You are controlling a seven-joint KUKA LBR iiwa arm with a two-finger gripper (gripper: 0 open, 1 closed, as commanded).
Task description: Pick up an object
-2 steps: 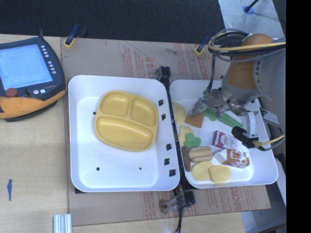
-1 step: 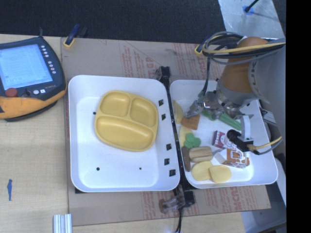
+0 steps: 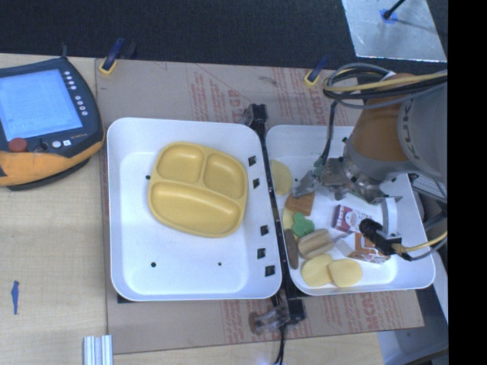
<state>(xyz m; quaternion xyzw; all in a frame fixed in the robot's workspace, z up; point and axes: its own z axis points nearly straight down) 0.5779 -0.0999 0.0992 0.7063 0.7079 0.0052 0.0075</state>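
Your cardboard-covered bench (image 3: 190, 90) carries two white bins; the right-hand shallow white bin (image 3: 407, 280) holds the small tan bread-shaped toy (image 3: 313, 242) near its front. It looks light, rigid and smooth, so grip across its short sides. I cannot tell the grey two-finger gripper's (image 3: 323, 175) opening.

You see a screen pad (image 3: 42, 124) on the bench's left, and two clips (image 3: 112, 55) by the cardboard (image 3: 228, 90).

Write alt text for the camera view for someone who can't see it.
A grey robot arm reaches from the right over the right bin of small toy food items, while the left bin holds a yellow divided plate. A teach pendant lies at far left.
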